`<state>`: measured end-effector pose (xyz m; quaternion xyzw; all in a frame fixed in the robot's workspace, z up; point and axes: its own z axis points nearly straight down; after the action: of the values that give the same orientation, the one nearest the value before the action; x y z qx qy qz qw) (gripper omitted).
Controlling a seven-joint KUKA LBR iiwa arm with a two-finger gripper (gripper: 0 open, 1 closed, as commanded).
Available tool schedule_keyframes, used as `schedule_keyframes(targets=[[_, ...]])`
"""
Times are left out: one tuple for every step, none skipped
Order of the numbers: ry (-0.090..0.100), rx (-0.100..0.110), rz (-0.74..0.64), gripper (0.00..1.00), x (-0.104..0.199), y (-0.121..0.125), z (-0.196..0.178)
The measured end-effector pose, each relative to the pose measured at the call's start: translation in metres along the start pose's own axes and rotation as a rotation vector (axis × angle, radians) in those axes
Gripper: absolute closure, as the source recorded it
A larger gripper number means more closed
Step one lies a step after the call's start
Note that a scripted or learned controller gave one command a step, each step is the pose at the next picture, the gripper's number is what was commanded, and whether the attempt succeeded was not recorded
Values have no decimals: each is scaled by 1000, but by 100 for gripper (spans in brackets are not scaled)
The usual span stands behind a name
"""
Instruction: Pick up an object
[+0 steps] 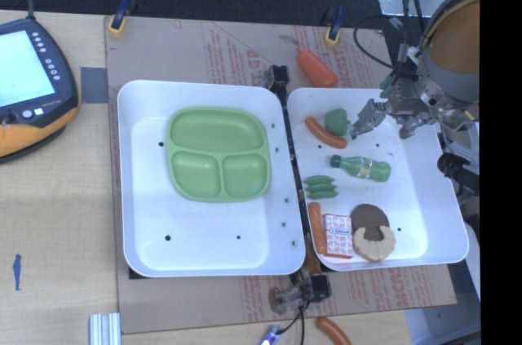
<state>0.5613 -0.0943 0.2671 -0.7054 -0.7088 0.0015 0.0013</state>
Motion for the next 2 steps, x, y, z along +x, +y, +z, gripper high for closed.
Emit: schedule_keyframes(targets=[[-2, 1, -1, 0, -12, 59, 85], [-2, 2, -2, 0, -9, 73, 172]])
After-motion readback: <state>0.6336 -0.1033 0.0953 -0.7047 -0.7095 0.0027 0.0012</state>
